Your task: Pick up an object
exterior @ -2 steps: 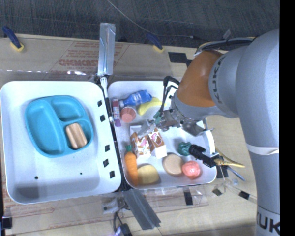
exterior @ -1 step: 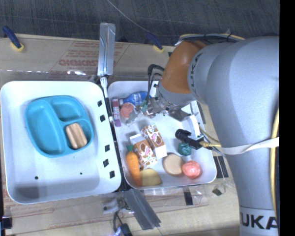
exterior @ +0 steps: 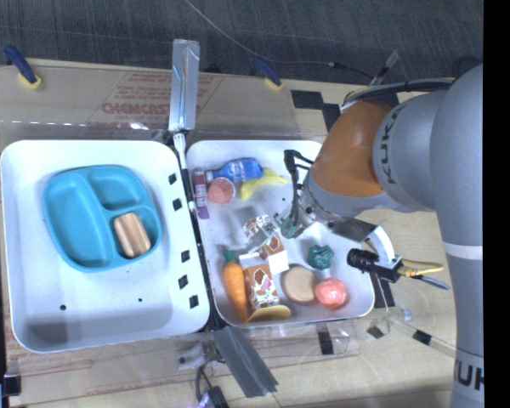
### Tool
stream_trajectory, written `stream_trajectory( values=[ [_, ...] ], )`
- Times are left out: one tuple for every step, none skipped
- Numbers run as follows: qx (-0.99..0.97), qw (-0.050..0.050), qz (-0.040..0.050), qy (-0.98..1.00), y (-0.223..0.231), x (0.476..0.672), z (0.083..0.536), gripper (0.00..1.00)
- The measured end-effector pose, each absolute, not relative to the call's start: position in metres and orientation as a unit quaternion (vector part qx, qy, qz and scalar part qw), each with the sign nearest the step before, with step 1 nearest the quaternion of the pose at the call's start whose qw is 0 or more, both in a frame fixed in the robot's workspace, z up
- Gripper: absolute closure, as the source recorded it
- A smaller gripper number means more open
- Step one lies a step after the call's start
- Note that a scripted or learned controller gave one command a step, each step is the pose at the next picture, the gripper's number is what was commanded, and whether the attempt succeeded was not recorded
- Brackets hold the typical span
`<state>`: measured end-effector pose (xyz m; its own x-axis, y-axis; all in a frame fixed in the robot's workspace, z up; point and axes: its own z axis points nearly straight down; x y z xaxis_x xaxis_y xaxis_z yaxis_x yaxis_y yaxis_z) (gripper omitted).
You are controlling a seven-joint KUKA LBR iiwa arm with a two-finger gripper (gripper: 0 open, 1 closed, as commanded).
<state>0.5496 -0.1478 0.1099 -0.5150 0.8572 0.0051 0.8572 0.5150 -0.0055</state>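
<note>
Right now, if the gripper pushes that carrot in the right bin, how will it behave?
The carrot looks rounded and tapered, so it would probably roll or pivot. It looks like stiff toy plastic, likely light. The box close beside it may block it.

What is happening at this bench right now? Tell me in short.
A grey KUKA arm reaches from the right over the right bin, which holds toy food: a carrot, a small carton, a pink ball and a banana, among others. Its gripper sits low near the bin's middle. Nothing can be seen held in it. In the left bin lies a blue divided plate with a bread roll.
</note>
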Motion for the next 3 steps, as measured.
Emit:
stream_trajectory(
  values=[
    [-0.598,0.002,0.0012,-0.801,-0.147,0.612,0.116,0.00],
    [-0.459,0.003,0.0007,-0.889,-0.128,0.578,0.089,0.00],
    [-0.457,0.004,0.0011,-0.890,-0.128,0.579,0.096,1.00]
  ],
)
